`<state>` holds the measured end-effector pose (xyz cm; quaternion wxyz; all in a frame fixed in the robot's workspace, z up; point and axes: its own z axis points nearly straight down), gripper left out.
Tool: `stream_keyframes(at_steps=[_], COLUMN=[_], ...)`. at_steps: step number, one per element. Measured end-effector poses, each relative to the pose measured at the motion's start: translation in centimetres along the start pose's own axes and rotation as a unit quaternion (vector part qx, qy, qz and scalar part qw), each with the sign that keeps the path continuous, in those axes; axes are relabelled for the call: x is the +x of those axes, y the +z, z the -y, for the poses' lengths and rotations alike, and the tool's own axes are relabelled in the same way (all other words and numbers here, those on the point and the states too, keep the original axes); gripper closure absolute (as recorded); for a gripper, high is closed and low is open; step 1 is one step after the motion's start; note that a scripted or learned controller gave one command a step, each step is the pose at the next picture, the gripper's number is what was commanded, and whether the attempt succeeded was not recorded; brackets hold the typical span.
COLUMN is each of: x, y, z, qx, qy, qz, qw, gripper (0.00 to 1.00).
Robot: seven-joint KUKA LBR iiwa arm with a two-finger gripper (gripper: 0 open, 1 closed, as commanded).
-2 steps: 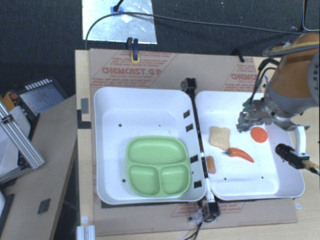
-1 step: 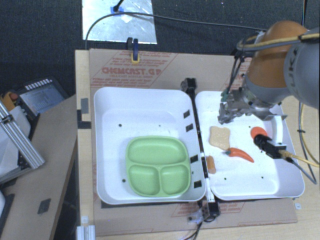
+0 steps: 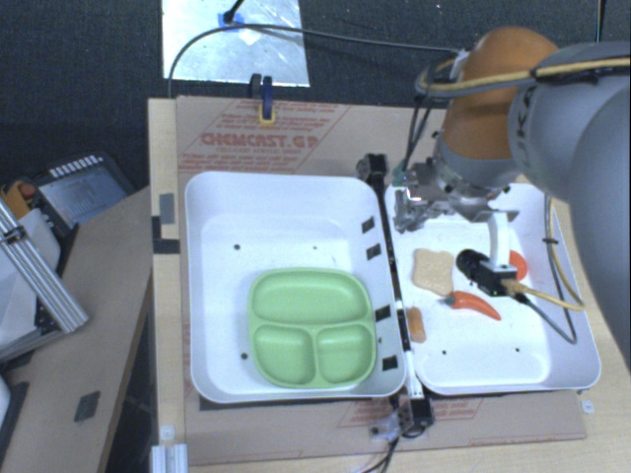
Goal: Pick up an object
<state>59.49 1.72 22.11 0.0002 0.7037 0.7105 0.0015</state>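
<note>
cardboard sheet (image 3: 296,128) | clamp (image 3: 263,101) on its edge | foil panel (image 3: 197,28)

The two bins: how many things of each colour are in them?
Green: 1, the plate
Tan: 1, the flat piece
Brown: 1, the small piece
Red: 2, the pepper and a half-hidden bit
Total: 5

My gripper (image 3: 408,212) hangs over the right bin (image 3: 513,361), near a tan slice (image 3: 432,271); a green divided plate (image 3: 311,325) lies in the left bin (image 3: 225,227).
</note>
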Motion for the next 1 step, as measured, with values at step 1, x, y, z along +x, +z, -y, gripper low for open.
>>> stream_keyframes(at_steps=[1], x=[4.94], y=[0.23], z=[-2.89], qx=[0.000], qy=[0.000], qz=[0.000], qw=[1.0000], gripper=[1.00])
